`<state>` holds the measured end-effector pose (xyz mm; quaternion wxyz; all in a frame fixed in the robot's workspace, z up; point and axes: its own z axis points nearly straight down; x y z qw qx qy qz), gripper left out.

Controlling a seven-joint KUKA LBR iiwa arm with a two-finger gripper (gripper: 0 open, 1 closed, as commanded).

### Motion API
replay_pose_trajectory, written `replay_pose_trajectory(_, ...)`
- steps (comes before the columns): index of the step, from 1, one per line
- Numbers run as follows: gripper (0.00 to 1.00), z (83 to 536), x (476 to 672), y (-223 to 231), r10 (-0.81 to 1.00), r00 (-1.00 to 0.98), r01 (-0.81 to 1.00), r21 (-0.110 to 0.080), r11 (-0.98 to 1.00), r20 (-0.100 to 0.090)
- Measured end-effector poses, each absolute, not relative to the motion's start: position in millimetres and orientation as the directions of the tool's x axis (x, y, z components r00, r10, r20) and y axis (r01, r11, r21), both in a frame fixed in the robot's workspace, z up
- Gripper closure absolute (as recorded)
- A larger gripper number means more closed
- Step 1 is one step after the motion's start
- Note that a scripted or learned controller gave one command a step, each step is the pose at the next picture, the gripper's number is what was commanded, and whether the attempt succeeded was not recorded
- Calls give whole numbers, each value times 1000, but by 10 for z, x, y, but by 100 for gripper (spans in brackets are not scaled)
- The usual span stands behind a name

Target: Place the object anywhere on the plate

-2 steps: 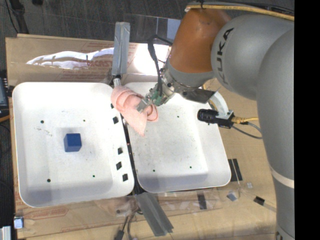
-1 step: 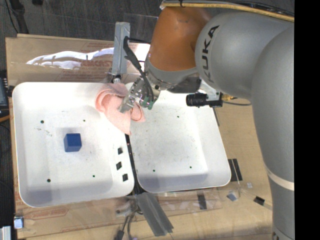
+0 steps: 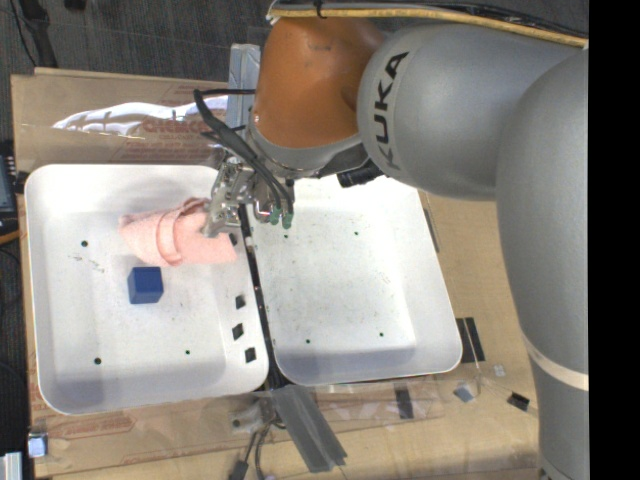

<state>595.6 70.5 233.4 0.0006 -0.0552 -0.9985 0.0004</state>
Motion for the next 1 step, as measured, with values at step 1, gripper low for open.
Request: replay_pose_trajectory(1, 0, 2337, 5958, 703, 111, -994, 111, -1, 994, 1)
